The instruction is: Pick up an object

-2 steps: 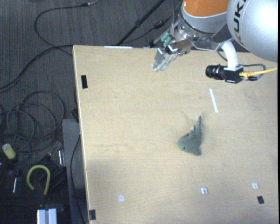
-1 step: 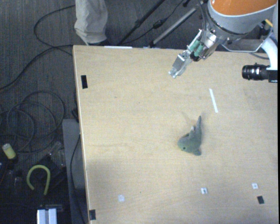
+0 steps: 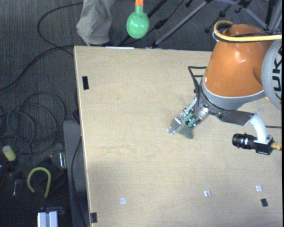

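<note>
My gripper (image 3: 176,126) hangs low over the middle of a tan board (image 3: 132,126), pointing down and to the left. It is metallic with small teal parts near its base. The grey arm with its big orange band (image 3: 234,63) reaches in from the upper right. A small dark grey-green patch (image 3: 188,133) lies on the board right under the gripper; I cannot tell whether it is an object or a shadow. No loose object stands out elsewhere on the board.
A black cylinder (image 3: 248,141) on a white bracket sticks out below the arm at the right. A green ball on an orange stick (image 3: 137,25) hangs beyond the board's far edge. Small black marks dot the board. Cables cover the floor on the left.
</note>
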`<state>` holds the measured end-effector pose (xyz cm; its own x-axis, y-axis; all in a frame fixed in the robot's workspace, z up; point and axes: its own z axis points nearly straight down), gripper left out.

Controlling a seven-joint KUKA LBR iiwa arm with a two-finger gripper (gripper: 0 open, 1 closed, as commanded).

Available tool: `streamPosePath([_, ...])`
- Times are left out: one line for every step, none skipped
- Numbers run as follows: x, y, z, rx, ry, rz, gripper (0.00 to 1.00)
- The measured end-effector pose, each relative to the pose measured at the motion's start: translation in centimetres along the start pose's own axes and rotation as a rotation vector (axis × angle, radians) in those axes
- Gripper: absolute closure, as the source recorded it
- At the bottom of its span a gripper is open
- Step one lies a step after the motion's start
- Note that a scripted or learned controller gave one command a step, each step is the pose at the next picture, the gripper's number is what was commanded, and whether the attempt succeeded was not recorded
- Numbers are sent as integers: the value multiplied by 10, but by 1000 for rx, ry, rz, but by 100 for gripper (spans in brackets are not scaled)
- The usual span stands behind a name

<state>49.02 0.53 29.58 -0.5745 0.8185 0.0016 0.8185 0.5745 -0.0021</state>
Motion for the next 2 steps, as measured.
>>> streamPosePath([-44, -39, 77, 0, 1, 91, 100])
streamPosePath([-100, -26, 57, -1, -2, 378, 100])
